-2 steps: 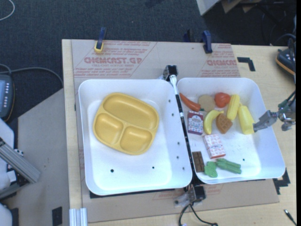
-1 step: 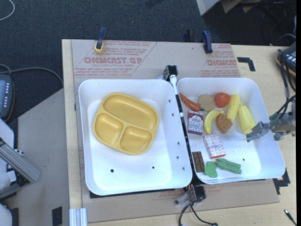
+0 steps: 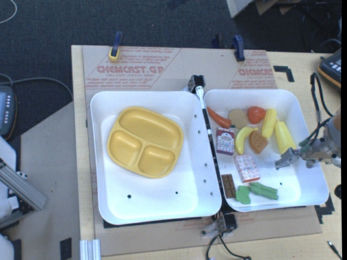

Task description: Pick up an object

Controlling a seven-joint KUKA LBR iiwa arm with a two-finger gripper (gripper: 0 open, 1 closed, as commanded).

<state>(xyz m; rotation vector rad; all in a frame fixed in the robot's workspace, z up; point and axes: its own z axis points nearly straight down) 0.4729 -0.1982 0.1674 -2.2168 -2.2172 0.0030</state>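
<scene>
A board-covered bench (image 3: 162, 69) over dark carpet bears two white bins, the left bin (image 3: 103, 188) taken up by a yellow divided plate (image 3: 145, 142). At right of frame the gripper (image 3: 293, 158) is seen over the right bin (image 3: 303, 191) beside a yellow corn cob (image 3: 283, 136); whether its pincer is apart or together cannot be told. The cob, judged light, stiff and smooth, would best be taken across its middle, though a second yellow piece (image 3: 268, 123) and a brown slice (image 3: 258, 142) crowd its left.

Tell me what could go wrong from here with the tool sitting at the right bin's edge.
1. The tool is low by the right bin's right wall, so a descent might strike the rim.
2. The yellow pieces, banana and tomato are packed close; a grasp there may nudge neighbours or catch two things.
</scene>
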